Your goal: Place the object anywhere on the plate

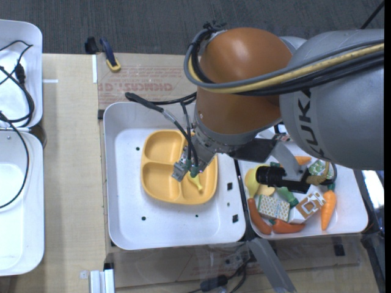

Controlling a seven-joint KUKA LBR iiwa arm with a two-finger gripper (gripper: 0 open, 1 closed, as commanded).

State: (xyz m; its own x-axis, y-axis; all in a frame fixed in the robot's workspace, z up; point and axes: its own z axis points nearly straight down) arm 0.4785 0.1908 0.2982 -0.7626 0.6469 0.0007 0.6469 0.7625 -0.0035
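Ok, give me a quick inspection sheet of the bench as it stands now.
Surface: left white bin, bare floor around the plate.
Job's things: yellow divided plate; small yellow-green object on its right section.
Clutter: toy foods piled in right bin.
Grippers: gripper low over the plate, finger state unclear.
Cables: black cables along the arm.
Surroundings: cardboard, blue clamp.

plate: yellow | bins: white | carrot: orange | arm band: orange
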